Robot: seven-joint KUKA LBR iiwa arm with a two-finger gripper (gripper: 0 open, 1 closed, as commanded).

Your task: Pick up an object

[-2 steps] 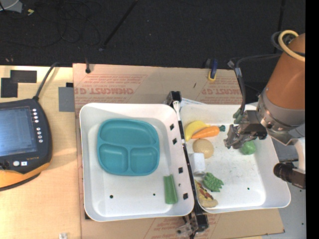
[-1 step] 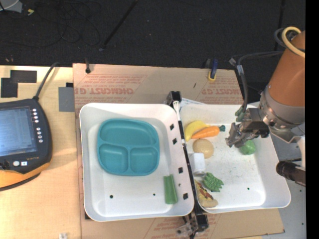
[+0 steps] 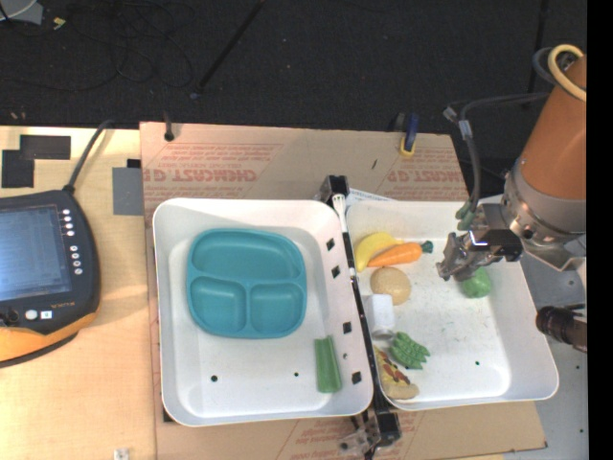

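Cardboard-topped bench (image 3: 249, 156), 2 white bins (image 3: 239, 401), dark cable-strewn floor behind.

Teal divided plate (image 3: 247, 282) and green stick (image 3: 328, 364) in white left bin (image 3: 182, 391). Right bin (image 3: 522, 377) white: yellow banana (image 3: 373, 246), orange carrot (image 3: 397, 254), beige potato (image 3: 390, 284), green leafy piece (image 3: 410, 350).

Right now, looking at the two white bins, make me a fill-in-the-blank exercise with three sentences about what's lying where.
1. The teal plastic divided plate lies in the ____ bin as the camera sees it.
2. The orange toy carrot lies touching a curved toy banana whose colour is ____.
3. The long green stick-shaped piece lies in the same bin as the ____.

Missing words: left; yellow; plate
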